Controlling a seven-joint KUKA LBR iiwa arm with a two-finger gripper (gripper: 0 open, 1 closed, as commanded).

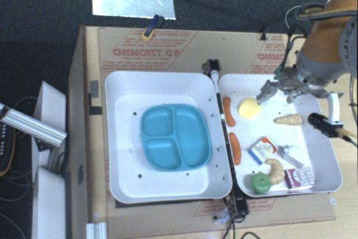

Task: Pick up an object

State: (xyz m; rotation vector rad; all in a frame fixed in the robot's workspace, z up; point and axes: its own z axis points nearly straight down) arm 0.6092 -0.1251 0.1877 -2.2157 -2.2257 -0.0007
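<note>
Near the back of the right bin, toward its left side: yellow lemon-like fruit, lying on the white floor. Just up and right of it, seemingly touching its top edge: gripper, tip angled down-left toward the fruit; whether released or clenched, cannot tell, and nothing seen gripped. Left of the fruit, along the dividing wall: upper orange sausage, and below it lower orange sausage, both lying lengthwise. Right of the fruit, apart from it: pale ridged pastry. Farther forward: small carton in red, white and blue, print too small to read; beside it grey tube; then curved tan croissant touching green round toy; at the front right, red-and-white packet, lettering unreadable. In the left bin: blue divided plate with three compartments, about centred. Beneath both bins: cardboard sheet printed in red, "CHEMCAST GP" legible at back left, similar red print repeated at back right. Above the right bin: grey arm with its orange band.
</note>
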